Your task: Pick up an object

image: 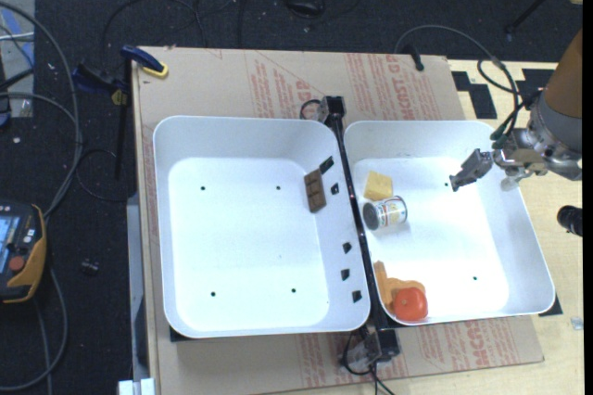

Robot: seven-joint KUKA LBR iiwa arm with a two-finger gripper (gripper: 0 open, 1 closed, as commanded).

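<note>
From the camera view I see my gripper (pixel 473 169) hovering over the right bin (pixel 519 226), holding nothing; I cannot tell its opening. The likely targets, a small can (pixel 386 213), yellow block (pixel 378 185) and red tomato (pixel 410 302), crowd that bin's left wall, so I judge a leftward reach comes first.

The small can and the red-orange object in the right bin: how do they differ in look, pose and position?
The small can is silvery with a pale label and lies on its side; the red-orange object is a rounded, brightly colored lump. The can sits near the bin's middle left, just below a yellow block; the red-orange object is tucked into the bin's near-left corner. Both lie in the right bin, close to the divider, apart from the end effector.
</note>
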